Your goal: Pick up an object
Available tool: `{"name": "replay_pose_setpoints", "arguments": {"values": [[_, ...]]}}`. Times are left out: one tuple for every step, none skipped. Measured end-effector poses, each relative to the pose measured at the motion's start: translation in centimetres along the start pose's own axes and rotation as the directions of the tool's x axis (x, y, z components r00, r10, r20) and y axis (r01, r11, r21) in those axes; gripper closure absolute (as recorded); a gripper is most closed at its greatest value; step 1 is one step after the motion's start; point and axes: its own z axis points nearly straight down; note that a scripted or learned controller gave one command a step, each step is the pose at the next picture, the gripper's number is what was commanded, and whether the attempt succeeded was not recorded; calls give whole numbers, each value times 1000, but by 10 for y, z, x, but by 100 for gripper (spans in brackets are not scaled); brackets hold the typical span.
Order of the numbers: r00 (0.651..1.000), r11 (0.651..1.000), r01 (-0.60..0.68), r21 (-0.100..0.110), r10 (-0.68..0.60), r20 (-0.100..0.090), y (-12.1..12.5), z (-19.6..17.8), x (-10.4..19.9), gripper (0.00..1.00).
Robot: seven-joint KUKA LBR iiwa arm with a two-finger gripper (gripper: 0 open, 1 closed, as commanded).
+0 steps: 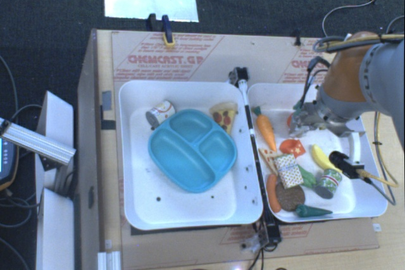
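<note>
My gripper hangs low over the back of the right bin, just above a red tomato. A small red thing peeks out at its left side. An orange carrot lies to the left of the gripper and a yellow banana lies in front of it to the right. Nothing can be seen between the fingers, and the wrist hides much of them.
The right bin's front holds a patterned box, a brown disc, a green pepper and a small can. The left bin holds a blue divided plate, a can and a pizza slice.
</note>
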Motion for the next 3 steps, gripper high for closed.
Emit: {"name": "replay_pose_setpoints", "arguments": {"values": [[1000,1000,0,0,0,0,0,0,0,0],[1000,1000,-4,3,4,0,-38,11,-5,0],[1000,1000,-3,0,3,-1,-36,0,-5,100]]}}
